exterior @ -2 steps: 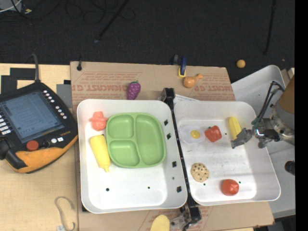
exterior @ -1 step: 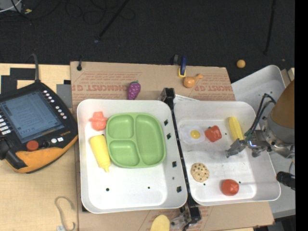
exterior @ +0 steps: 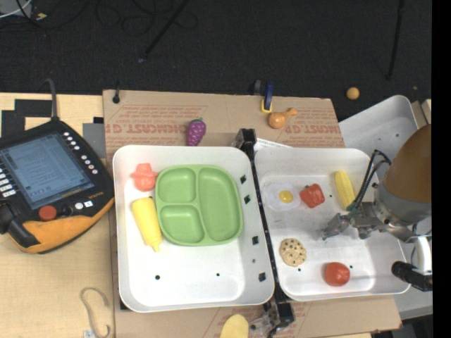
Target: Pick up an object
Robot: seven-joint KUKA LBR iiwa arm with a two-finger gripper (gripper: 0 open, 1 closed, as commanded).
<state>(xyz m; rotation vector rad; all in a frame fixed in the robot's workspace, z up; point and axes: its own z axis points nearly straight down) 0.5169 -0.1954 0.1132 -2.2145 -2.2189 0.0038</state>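
The right bin holds a red pepper, a corn cob, a fried egg, a cookie and a red tomato. My gripper reaches in from the right and hangs low over the middle of this bin, between the pepper and the tomato. Its dark fingers point left, with nothing visibly between them. In the left bin lie a green divided plate, a yellow bottle and a pink toy.
A purple grape bunch and an orange pear-like toy lie on the cardboard behind the bins. A yellow object sits in front of them. A teach pendant rests at the left. A small orange ball lies at the back right.
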